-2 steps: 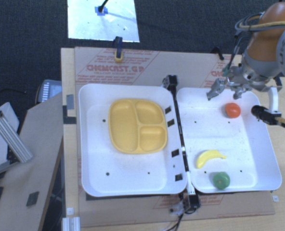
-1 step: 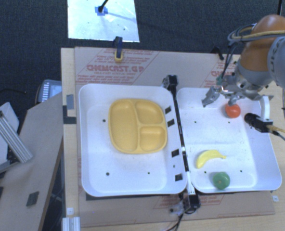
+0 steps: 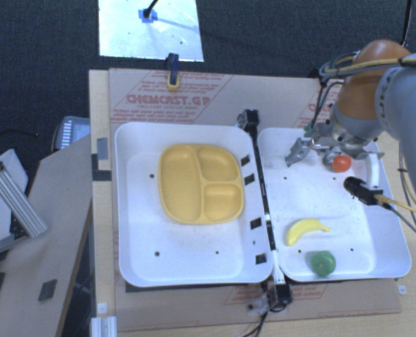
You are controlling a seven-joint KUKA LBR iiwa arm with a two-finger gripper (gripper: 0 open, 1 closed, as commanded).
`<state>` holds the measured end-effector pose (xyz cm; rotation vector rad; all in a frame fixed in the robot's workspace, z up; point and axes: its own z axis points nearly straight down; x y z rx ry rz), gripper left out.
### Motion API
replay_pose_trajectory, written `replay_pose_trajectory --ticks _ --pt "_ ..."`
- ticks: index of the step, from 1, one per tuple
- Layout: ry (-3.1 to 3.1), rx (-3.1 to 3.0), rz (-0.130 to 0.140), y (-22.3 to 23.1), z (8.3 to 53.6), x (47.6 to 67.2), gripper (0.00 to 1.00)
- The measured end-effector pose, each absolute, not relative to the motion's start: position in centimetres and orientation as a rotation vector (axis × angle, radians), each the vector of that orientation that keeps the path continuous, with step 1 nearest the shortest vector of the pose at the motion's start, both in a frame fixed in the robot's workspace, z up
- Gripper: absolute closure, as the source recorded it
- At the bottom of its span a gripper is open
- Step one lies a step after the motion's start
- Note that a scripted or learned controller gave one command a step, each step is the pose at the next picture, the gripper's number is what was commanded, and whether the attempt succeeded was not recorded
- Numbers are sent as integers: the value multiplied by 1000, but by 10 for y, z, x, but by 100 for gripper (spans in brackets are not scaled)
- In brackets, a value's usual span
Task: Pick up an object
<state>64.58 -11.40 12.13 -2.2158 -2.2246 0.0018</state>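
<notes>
The gripper (image 3: 313, 148) is seen at the upper right, low over the right bin (image 3: 391, 255) beside a tomato (image 3: 341, 163); its grip cannot be told.

Even, fairly bright light is falling from above, leaving only faint, soft shadows under things in the two white bins (image 3: 194, 272). A shiny metal sheet (image 3: 150, 18) at the top is glaring. The whole picture is looking slightly soft and grainy.

arm (image 3: 405, 97) cut off at right edge
</notes>
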Motion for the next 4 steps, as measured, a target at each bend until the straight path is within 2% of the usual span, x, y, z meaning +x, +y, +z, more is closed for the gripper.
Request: replay_pose_trajectory --ticks 1,2,4 --pt "-2224 -2217 2 -113 83 646 0" --pt "-2229 -2220 -4 -114 96 648 100" --pt "-2233 -2220 -8 -113 216 649 100"
